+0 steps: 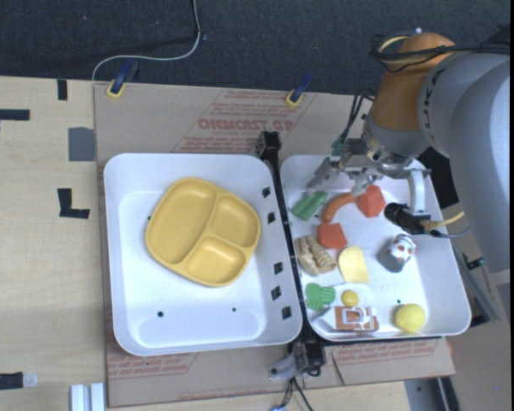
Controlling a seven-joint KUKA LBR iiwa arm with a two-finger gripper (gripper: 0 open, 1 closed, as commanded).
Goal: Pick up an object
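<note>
just below the gripper (pixel 353 171) fingers, which seem spread open and hold nothing, the red block (pixel 371 201) and orange carrot (pixel 337 205) touch; closing may push both away.

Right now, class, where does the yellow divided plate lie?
The yellow divided plate lies in the left bin of the camera view, toward its upper middle, across the divider from the right bin holding the toy foods.
</note>
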